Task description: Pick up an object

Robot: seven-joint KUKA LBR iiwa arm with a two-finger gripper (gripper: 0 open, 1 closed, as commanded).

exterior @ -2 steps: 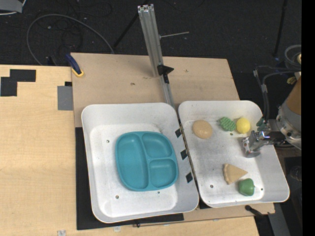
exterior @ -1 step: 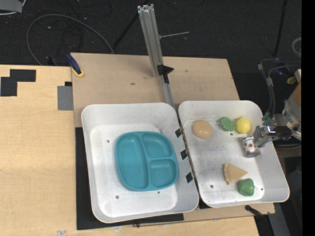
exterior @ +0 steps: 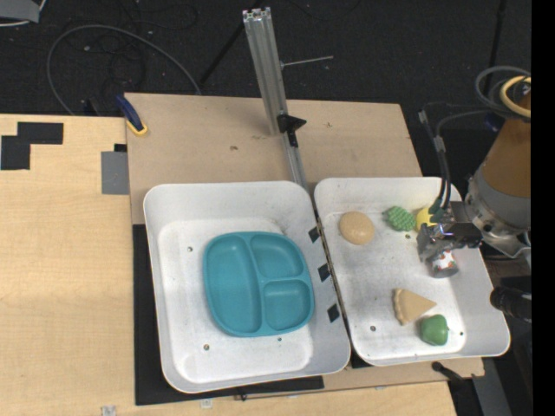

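The right bin (exterior: 373, 271) holds a round tan bun (exterior: 355, 228), a green ridged piece (exterior: 400, 218), a tan wedge (exterior: 411, 304) and a green ball-like piece (exterior: 434, 328). A bit of yellow (exterior: 425, 217) peeks out beside the arm. My gripper (exterior: 441, 263) hangs low over the right side of that bin, between the green ridged piece and the tan wedge. Its metal tip looks down at the bin floor, with nothing seen held in it.
The left bin (exterior: 173, 232) carries a teal divided tray (exterior: 257, 282). A metal post (exterior: 267, 68) rises behind the bins. Black clips (exterior: 323, 271) sit along the seam between the bins. The arm's body (exterior: 507, 180) fills the right edge.
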